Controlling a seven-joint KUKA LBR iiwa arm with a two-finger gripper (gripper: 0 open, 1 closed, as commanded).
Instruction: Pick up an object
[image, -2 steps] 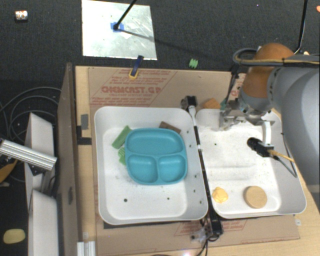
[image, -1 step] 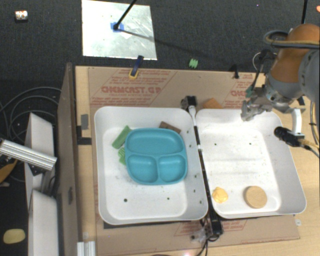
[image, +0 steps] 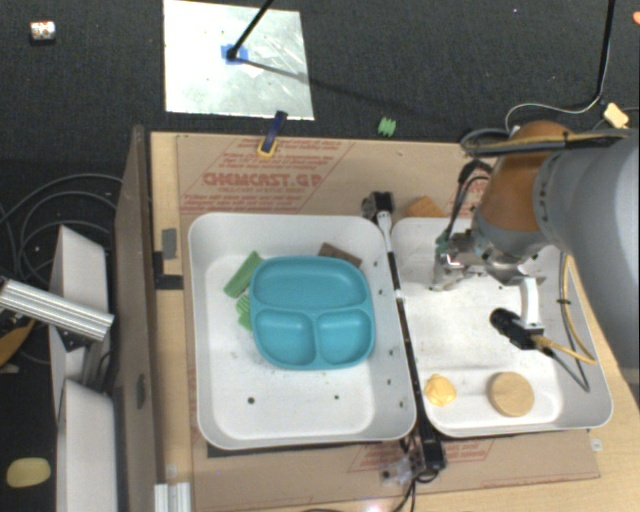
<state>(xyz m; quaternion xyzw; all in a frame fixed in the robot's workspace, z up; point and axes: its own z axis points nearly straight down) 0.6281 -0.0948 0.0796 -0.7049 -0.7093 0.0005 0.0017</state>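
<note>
My gripper (image: 447, 268) hangs low over the far left part of the right bin (image: 470, 340), with the grey arm and its orange band reaching in from the right. Nothing shows in its grasp. Near that bin's front edge lie a small yellow lump (image: 439, 389) and a round tan disc (image: 512, 393), both well apart from the gripper. In the left bin (image: 300, 400) a blue divided plate (image: 310, 310) sits over green pieces (image: 242, 272), and a brown block (image: 340, 253) pokes out behind it.
The two bins meet along a raised divider (image: 397, 300). A tan-orange thing (image: 425, 207) lies on the cardboard just behind the right bin. Cables and a metal rail (image: 55, 310) are off the bench to the left.
</note>
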